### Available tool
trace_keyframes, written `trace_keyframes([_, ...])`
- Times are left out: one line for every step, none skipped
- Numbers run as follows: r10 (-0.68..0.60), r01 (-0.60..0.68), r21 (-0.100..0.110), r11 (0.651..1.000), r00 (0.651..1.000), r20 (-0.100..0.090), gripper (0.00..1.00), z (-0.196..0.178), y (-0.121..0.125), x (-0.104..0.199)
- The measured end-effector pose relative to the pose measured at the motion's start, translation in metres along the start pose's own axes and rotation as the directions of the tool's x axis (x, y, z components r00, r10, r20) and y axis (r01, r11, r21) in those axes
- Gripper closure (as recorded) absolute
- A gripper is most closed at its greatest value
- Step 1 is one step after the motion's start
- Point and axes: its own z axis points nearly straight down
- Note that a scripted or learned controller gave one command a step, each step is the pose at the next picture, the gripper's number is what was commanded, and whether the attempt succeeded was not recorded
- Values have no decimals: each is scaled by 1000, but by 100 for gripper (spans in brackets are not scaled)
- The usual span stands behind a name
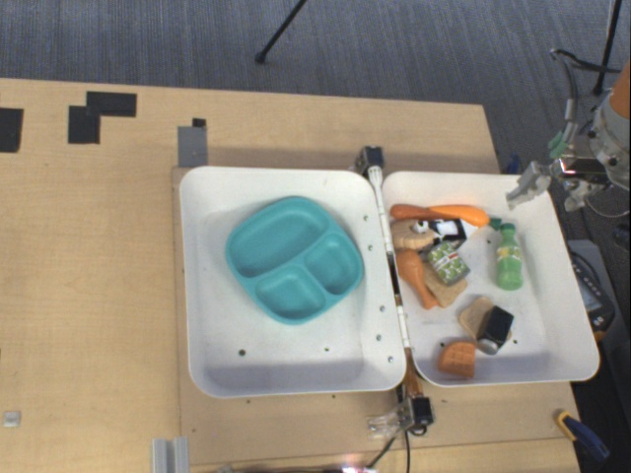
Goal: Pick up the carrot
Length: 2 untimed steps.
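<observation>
The carrot (pixel 446 213) is a long orange piece lying crosswise at the back of the right bin (pixel 567 294), its tip pointing right toward a green bottle (pixel 508 260). A second orange elongated piece (pixel 418 282) lies along the bin's left wall. My gripper (pixel 552 177) hangs above the bin's back right corner, right of the carrot and apart from it, with nothing seen in it. The arm's wrist sits at the view's right edge.
Crowded around the carrot are a brownish piece (pixel 405 235), a black and white item (pixel 446 230) and a green patterned packet (pixel 447 262). Nearer the front lie a black cylinder (pixel 495 326) and an orange chunk (pixel 456 359). A teal divided plate (pixel 294 257) sits in the left bin (pixel 212 363).
</observation>
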Motion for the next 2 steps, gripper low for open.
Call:
trace_keyframes([-318,319,-10,948,948,7,0,162,34,-21])
trace_keyframes([-175,175,0,985,985,1,0,190,76,8])
